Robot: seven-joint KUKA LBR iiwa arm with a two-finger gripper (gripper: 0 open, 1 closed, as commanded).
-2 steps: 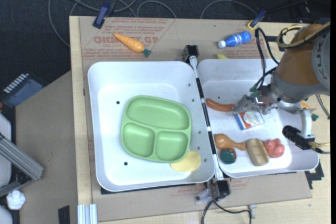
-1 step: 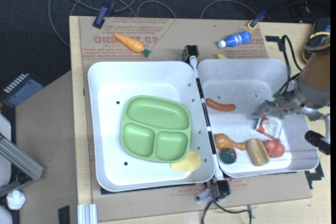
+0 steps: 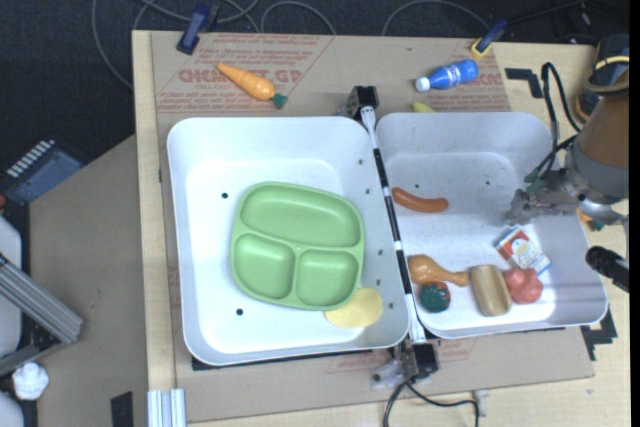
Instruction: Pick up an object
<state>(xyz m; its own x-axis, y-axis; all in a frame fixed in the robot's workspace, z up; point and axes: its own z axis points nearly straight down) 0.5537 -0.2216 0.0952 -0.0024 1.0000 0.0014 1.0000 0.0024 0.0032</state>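
Note:
The right bin (image 3: 470, 140) holds a brown sausage (image 3: 420, 202), a toy drumstick (image 3: 435, 270), a dark green round piece (image 3: 434, 296), a tan bread loaf (image 3: 489, 289), a red fruit (image 3: 523, 285) and a red and white packet (image 3: 522, 248). My gripper (image 3: 527, 201) hangs low over the bin's right side, just above and beside the packet, well right of the sausage. Nothing shows held in it. The grey wrist and orange band reach in from the right edge.
The left bin (image 3: 200, 165) carries a green divided plate (image 3: 297, 245) with a pale yellow piece (image 3: 354, 309) at its lower right corner. Behind the bins on the bench lie a toy carrot (image 3: 250, 81), a blue bottle (image 3: 447, 76) and a blue clip (image 3: 196, 28).

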